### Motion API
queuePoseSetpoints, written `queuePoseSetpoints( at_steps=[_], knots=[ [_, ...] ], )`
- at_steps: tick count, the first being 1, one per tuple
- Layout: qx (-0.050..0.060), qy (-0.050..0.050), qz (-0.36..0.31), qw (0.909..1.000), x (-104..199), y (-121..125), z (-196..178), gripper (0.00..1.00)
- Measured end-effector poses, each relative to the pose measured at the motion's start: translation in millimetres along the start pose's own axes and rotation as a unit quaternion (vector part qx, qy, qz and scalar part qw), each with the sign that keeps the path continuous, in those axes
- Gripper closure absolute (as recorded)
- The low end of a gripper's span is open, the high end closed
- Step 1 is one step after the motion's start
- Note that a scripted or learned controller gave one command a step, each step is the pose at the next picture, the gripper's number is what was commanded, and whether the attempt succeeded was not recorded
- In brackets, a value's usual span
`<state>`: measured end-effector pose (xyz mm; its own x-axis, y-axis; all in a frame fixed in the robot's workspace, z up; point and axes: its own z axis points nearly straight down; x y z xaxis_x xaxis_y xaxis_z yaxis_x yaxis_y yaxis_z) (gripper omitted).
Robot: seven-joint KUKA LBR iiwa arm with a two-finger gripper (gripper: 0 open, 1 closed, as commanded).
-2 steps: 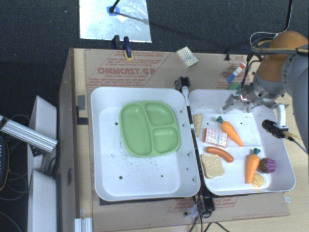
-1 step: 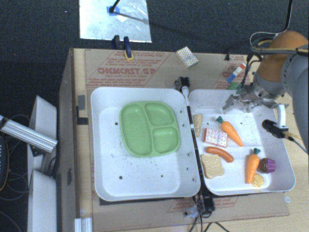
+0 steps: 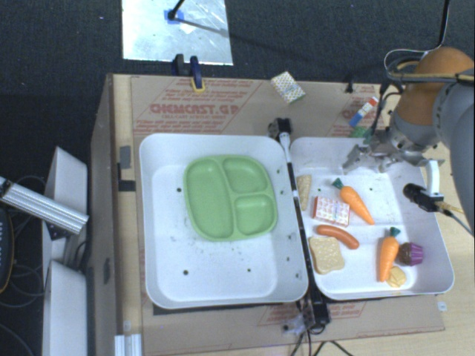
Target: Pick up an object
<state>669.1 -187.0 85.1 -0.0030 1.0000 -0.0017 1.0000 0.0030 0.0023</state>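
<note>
While the arm (image 3: 438, 102) hangs over the far right corner of the right bin (image 3: 434, 273), probably staged above the food so it can drop straight down, whether its jaws stand apart or together cannot be told. Well off to the gripper's (image 3: 371, 154) left lies the green divided plate (image 3: 230, 196) in the left bin (image 3: 167, 273). Just below the gripper lies a carrot (image 3: 356, 203), likely the easiest pick, then the sausage (image 3: 338, 235) beyond it.

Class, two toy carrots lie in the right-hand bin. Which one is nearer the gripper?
The upper carrot, lying slantwise beside the pink wafer, is nearer the gripper. The other carrot lies lower, next to the purple toy.
</note>
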Motion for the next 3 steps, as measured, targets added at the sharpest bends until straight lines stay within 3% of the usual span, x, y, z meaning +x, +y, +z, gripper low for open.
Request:
queuePoseSetpoints(
  at_steps=[3],
  knots=[
    [0.0, 0.0, -0.001, 1.0, 11.0, -0.2, 0.2, 0.0]
  ],
)
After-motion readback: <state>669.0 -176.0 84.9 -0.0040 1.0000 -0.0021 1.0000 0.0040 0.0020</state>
